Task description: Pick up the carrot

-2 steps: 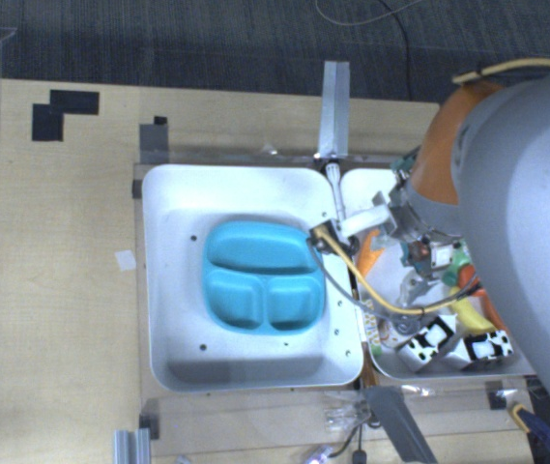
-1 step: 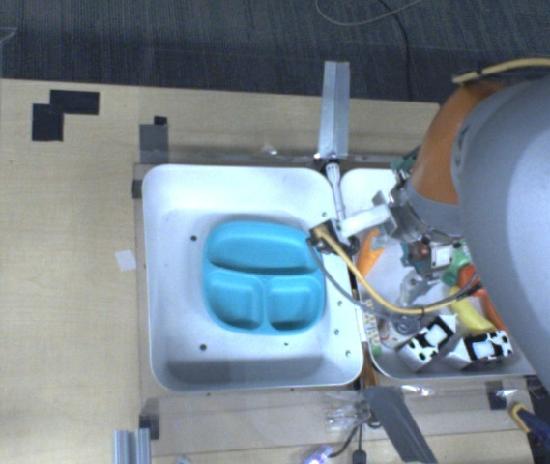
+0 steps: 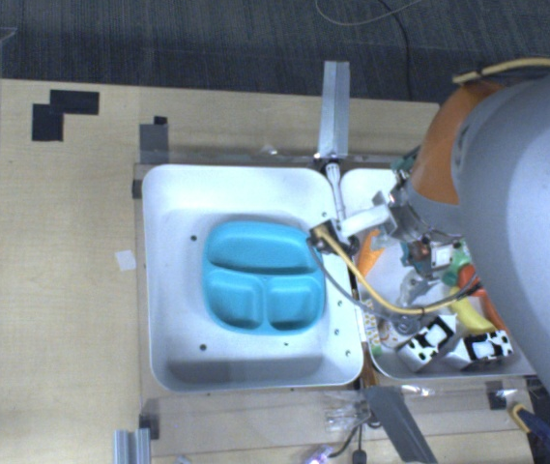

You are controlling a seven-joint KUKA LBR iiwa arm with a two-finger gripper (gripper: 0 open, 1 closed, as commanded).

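Carrot (image 3: 370, 251) — beside gripper (image 3: 419, 288), right bin (image 3: 390, 363).

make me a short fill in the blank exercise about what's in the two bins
1. The blue tray lies in the ____ bin as the camera sees it.
2. The blue tray has ____ compartments.
3. The arm hangs over the ____ bin.
4. The band above the arm's wrist is ____.

Missing words: left; three; right; orange
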